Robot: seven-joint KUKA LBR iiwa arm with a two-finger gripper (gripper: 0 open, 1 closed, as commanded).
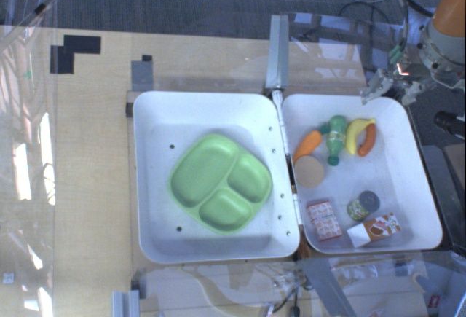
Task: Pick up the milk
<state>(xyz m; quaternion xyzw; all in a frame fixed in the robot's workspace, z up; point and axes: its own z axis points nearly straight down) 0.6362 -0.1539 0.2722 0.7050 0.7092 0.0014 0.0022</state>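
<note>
The milk [375, 229] is a small white and orange carton lying on its side near the front right corner of the right bin [422, 184]. My gripper [392, 88] hangs over the far rim of that bin, well behind the milk and apart from it. Its two fingers stand spread, open, with nothing between them.
Around the milk lie a round can [363, 205] just behind it and a pink box [322, 219] to its left. Farther back are a tan disc [309, 171], a carrot [309, 144], a green bottle [335, 138], a banana [356, 133] and a sausage [368, 140]. The left bin [156, 235] holds a green divided plate [220, 182].
</note>
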